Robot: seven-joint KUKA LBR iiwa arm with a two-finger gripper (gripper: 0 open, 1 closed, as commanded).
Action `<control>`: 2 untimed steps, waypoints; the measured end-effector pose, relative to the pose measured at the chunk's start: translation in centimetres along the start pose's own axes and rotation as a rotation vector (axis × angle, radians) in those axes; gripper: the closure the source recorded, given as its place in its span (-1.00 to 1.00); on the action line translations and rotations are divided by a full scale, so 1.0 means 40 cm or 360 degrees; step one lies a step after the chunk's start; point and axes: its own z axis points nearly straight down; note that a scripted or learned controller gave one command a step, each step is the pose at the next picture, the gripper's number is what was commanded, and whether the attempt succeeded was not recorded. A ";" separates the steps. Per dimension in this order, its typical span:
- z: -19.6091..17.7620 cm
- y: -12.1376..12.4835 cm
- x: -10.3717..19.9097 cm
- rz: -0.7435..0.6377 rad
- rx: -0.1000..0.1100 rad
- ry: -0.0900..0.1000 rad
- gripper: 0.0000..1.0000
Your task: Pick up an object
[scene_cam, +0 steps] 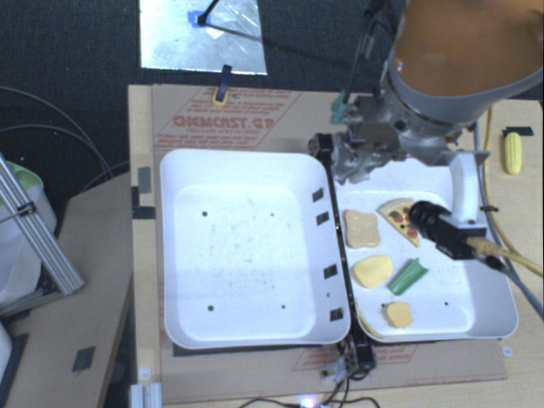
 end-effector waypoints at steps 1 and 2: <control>-0.028 0.002 0.001 -0.0006 -0.0005 0.0001 1.00; 0.043 -0.005 0.104 0.0003 0.0017 -0.0004 1.00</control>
